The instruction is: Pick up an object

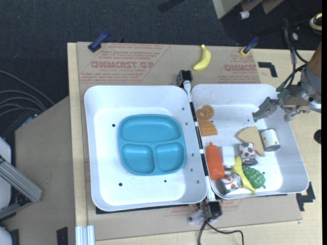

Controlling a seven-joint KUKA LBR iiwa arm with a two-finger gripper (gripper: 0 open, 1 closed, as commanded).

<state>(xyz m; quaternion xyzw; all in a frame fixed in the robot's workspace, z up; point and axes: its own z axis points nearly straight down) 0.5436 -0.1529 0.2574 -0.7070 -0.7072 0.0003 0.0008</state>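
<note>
- At the near end of the right bin (294, 160) a cluster lay together: a small red-and-white can (232, 182), a green toy (254, 178) and a yellow banana-like piece (240, 171), all touching or overlapping.
- Just beside them, along the bin's left wall, an orange bottle-shaped object (214, 161) lay flat, its long axis running near to far.
- A second patterned can (247, 153) sat just beyond the green toy, and a silver cylinder (269, 139) lay on its side next to a tan slice (250, 136).
- The left bin (99, 152) held a blue divided plate (152, 143) at its middle, with three compartments.
- Farther up the right bin, an orange block (208, 129) and a pretzel (205, 112) lay close together near the left wall.
- The pincer (273, 108) hovered over the far right part of the right bin, fingers spread apart with nothing between them; the silver cylinder lay near it, on its near side, and the orange bottle-shaped object well apart to its left.
- On the tabletop (127, 65) beyond the bins lay a yellow banana (203, 59).
</note>
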